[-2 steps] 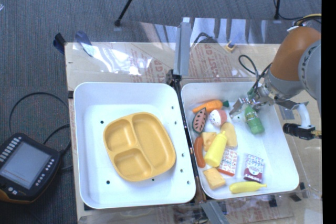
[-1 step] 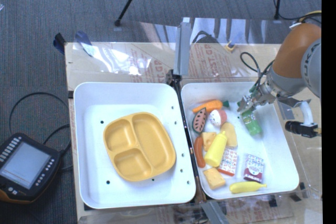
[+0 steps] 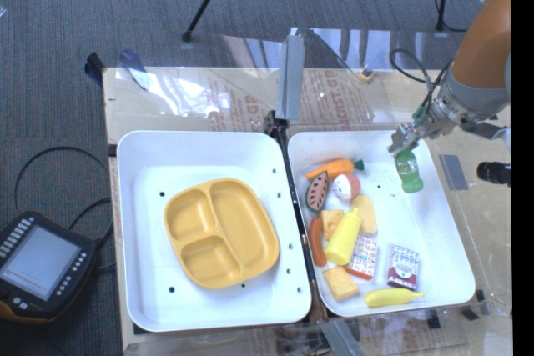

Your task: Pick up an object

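Hovering at the far right of the right bin (image 3: pixel 464 261), the end effector (image 3: pixel 406 139) sits directly over the cap end of a small green bottle (image 3: pixel 409 172). Contact with the cap cannot be confirmed, and whether the end effector is released or clenched cannot be told from this angle. The wrist slants down and to the left from the orange-banded arm (image 3: pixel 484 42), which probably suits a top-down approach to an item lying apart from the rest.

Judgement: the green bottle is the likely target. It lies alone on bare bin floor, well apart from the clutter, so a grasp there risks no neighbours.

The other items crowd the left half of the same bin: a carrot (image 3: pixel 332 169) farthest, a watermelon slice (image 3: pixel 317 193) just near of it, a yellow squeeze bottle (image 3: pixel 344 238) beside a sausage (image 3: pixel 316 241), a red carton (image 3: pixel 403 267), and a banana (image 3: pixel 390 297) nearest.

The left bin (image 3: pixel 133 179) holds a yellow divided plate (image 3: pixel 221 231). Both bins rest on the surface (image 3: pixel 192 100).

A lift is not yet evident.
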{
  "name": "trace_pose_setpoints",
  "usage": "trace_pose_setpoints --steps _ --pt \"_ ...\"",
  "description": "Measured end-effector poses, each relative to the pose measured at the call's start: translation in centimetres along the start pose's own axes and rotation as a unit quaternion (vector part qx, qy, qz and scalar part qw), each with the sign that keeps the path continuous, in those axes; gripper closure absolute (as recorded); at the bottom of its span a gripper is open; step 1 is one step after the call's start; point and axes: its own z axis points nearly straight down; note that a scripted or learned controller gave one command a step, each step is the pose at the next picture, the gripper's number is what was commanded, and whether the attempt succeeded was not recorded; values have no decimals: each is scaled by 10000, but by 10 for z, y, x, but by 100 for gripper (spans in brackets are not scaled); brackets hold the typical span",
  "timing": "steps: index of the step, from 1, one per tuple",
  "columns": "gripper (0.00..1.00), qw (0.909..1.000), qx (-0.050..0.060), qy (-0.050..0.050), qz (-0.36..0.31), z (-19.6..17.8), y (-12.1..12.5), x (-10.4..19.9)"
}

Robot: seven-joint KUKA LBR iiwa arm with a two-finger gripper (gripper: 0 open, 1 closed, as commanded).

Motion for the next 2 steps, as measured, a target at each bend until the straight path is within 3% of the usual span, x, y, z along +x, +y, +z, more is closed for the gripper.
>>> trace_pose_setpoints --steps 1,2 --pt "100 9999 78 43 67 59 -4 2" --pt "100 9997 16 25 254 -14 28 100"
